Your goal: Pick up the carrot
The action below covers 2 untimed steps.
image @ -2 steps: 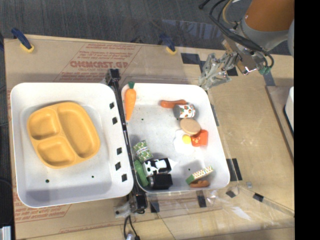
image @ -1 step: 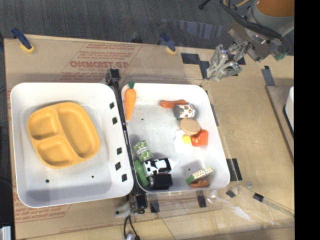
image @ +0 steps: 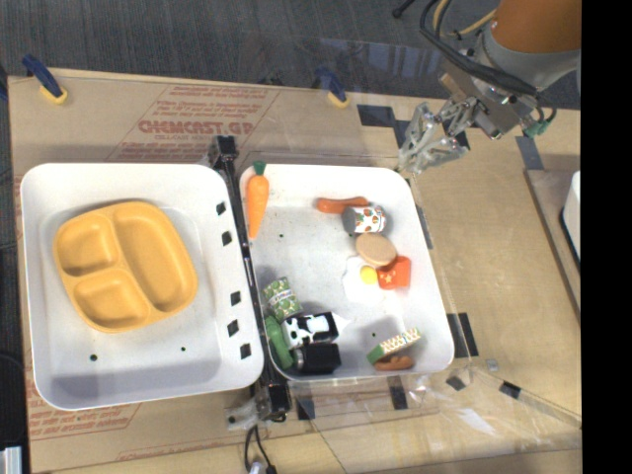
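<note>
The gripper (image: 423, 146) is hanging just past the far right corner of the right bin (image: 326, 176), above the bench rather than over the bin's floor. Whether it is open or closed cannot be told from this angle, and nothing is showing in its grasp.

The carrot (image: 257, 201) is lying inside the right bin against its left wall, near the far left corner, with its green top pointing away from the camera. It is sitting well apart from the gripper, across the width of the bin.

Also inside the right bin, a red sausage (image: 341, 205) is resting near the far wall, a small can (image: 366, 219) is sitting just beside it, and a black-and-white toy cow (image: 314, 330) is lying near the front left corner.

Left of the right bin, a yellow divided tray (image: 123, 263) is sitting in the left bin (image: 59, 383).
</note>
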Available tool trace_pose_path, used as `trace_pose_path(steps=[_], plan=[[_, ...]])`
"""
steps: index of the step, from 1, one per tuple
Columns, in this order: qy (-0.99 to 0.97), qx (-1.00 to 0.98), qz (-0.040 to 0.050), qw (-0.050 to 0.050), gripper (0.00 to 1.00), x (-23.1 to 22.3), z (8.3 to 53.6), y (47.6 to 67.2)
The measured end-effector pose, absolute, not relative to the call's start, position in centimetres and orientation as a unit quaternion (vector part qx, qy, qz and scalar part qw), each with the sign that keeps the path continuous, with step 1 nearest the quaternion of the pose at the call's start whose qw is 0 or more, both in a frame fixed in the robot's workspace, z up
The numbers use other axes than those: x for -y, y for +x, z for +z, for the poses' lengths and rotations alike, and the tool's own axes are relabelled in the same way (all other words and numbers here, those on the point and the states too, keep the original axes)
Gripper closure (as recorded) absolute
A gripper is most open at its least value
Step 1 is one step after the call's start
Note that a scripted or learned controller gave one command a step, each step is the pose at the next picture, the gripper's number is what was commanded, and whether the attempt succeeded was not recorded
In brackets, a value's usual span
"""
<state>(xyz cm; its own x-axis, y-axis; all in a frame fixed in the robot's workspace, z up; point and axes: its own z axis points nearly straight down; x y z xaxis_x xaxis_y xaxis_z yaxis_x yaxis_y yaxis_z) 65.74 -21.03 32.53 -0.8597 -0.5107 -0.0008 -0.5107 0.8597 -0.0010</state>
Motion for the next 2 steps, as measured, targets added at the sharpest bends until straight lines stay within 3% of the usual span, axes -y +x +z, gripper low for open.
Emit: trace_pose_path(steps=[1,2], plan=[[-0.133,-0.991,-0.0010,0.001,1.00,21.04,30.36,65.76],[-0.222,-0.975,-0.0006,0.001,1.00,20.82,30.15,65.84]])
